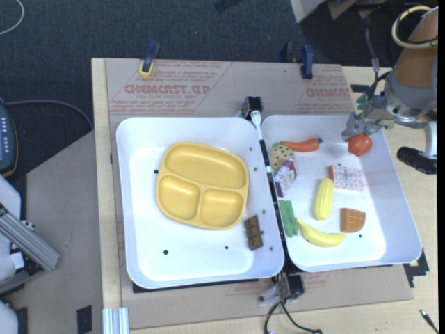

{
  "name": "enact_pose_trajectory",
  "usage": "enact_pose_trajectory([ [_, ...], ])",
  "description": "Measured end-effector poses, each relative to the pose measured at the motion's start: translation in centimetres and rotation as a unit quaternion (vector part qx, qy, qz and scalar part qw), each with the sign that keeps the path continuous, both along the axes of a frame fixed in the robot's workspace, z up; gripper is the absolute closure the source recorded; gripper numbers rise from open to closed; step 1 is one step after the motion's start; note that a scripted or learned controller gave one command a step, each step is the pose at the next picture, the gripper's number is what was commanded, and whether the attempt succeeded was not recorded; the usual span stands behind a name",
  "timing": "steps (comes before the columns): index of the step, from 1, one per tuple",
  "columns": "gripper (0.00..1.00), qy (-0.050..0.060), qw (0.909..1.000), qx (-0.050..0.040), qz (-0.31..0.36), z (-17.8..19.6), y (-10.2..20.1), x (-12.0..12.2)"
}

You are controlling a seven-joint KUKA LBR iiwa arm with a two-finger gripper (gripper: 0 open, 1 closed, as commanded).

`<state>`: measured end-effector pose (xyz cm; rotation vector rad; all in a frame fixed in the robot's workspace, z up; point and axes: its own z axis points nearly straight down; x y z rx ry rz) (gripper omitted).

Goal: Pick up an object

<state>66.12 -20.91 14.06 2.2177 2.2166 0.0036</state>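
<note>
On the worktop [208, 82] sit two white bins side by side. The left bin [139, 242] holds a big yellow plate [201, 184] with three sections in it. Just beside the plate, near the bin's right wall, lies a small brown chocolate bar [254, 232]. The right bin [389, 249] has lots of toy food in it. By its left wall is a round cookie [279, 153] with a small red and white packet [285, 178] just below it, and lower down a green stick [288, 218] lies along the wall. An orange carrot [301, 145] lies near the top of this bin. In the middle stands a yellow corn cob [324, 198], and below it a yellow banana [320, 236] curves along the bottom. To the right of the corn are a pink wafer [346, 178] and, lower down, a brown waffle piece [352, 220]. Up in the top right part of the bin is a red tomato [359, 144]. The gripper [361, 127] is right on top of the tomato, at the end of the grey and orange arm [414, 75] that reaches in from the right. It looks to be touching the tomato, but I cannot tell if it is gripping it or not.
</note>
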Motion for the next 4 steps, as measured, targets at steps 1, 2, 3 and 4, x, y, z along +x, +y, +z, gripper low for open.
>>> enact_pose_trajectory([
  [1, 1.00, -0.001, 1.0000, -0.0004, 0.000, 4.6, -0.5, -0.3],
  [2, 1.00, -0.001, 1.0000, -0.0003, 0.001, 8.8, -0.5, -0.2],
  [3, 1.00, 0.004, 1.0000, 0.0023, 0.002, 9.2, 4.4, -2.7],
  [4, 1.00, 0.004, 1.0000, 0.0030, 0.003, 10.0, 10.0, -4.2],
])
